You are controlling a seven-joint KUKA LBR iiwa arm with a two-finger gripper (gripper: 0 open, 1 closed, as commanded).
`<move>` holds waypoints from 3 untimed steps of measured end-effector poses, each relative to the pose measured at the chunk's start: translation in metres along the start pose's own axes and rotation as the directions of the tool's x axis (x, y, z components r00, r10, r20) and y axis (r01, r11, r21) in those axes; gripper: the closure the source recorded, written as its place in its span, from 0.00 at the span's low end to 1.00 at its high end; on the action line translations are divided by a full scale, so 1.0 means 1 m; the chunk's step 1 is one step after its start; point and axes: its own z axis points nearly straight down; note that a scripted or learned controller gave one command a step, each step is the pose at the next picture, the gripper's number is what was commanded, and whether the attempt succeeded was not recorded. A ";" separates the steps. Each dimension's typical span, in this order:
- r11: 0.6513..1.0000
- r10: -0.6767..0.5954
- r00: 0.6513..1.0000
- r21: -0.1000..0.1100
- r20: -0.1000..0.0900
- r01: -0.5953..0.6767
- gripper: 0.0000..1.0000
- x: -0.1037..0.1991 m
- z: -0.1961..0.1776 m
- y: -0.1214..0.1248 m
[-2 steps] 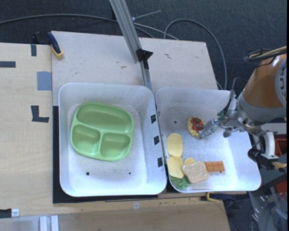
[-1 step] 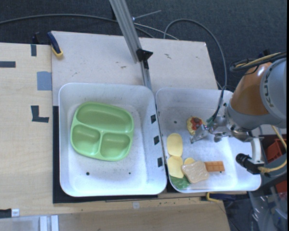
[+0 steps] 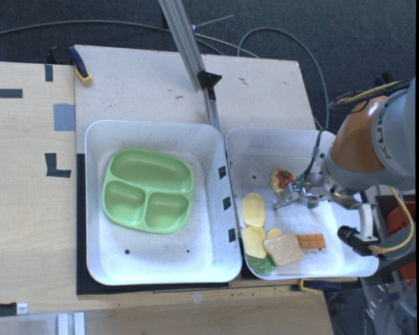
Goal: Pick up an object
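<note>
End effector (image 3: 288, 195) low in the right bin (image 3: 265, 145), right of centre; its small metal tip blurs, so its state cannot be told.

Just beside its tip, up-left, sits a small red-and-yellow object (image 3: 281, 180), details unclear. Below lie two yellow pieces (image 3: 253, 210), a toast slice (image 3: 284, 249) and an orange block (image 3: 310, 241). Left bin (image 3: 112, 135) carries a green divided plate (image 3: 149, 190).

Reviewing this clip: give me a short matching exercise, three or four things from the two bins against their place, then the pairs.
Things:
1. green divided plate
2. toast slice
3. red-and-yellow toy
4. tool

Places:
A. right bin, near its front edge
B. left bin
C. over the right bin, beside the red-and-yellow toy
D. right bin, towards the middle, next to the tool

Pairs: 1-B, 2-A, 3-D, 4-C
</note>
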 end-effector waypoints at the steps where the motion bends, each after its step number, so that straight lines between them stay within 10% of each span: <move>1: 1.000 -0.001 1.000 0.001 -0.001 0.001 1.00 0.001 -0.010 0.000; 3: 1.000 -0.001 1.000 -0.005 0.000 0.001 1.00 0.009 -0.103 0.000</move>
